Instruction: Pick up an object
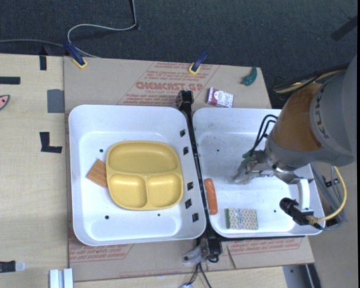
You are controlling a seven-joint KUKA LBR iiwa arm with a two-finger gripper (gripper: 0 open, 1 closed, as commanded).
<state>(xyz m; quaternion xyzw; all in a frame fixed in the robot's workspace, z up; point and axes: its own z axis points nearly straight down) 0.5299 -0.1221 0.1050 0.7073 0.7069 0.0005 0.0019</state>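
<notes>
Two white bins sit side by side, the left bin and the right bin, presumably so that objects can pass between them; the left one holds one yellow divided plate lying flat over one brown cracker-like piece; the right one holds one patterned sponge near its front wall and one orange carrot-like stick against its left wall; the gripper hangs low over bare bin floor, jaws seemingly parted and holding nothing.
</notes>
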